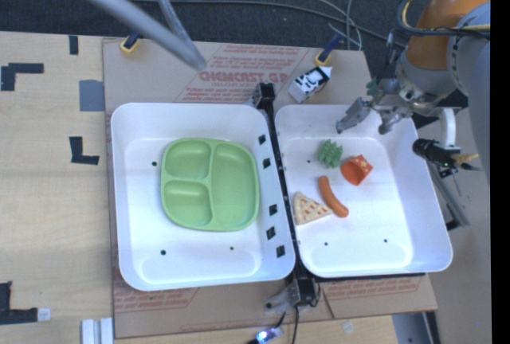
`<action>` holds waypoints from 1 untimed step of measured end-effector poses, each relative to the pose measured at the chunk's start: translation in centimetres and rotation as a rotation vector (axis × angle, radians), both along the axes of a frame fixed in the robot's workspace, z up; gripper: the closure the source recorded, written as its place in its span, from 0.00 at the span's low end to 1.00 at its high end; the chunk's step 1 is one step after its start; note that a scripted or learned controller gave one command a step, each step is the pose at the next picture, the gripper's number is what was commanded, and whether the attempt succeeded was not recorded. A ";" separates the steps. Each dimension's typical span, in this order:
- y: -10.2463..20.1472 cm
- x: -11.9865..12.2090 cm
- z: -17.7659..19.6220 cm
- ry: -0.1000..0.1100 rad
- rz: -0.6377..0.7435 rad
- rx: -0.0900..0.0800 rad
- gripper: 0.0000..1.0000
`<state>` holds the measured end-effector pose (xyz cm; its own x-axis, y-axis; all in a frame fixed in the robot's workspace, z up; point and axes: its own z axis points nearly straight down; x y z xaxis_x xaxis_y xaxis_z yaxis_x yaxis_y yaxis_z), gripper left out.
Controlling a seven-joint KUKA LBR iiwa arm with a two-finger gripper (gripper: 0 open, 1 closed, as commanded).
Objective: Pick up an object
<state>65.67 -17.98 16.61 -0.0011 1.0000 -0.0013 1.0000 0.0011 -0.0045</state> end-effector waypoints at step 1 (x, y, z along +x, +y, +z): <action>0.0 -0.5 -4.5 0.001 0.001 0.000 0.00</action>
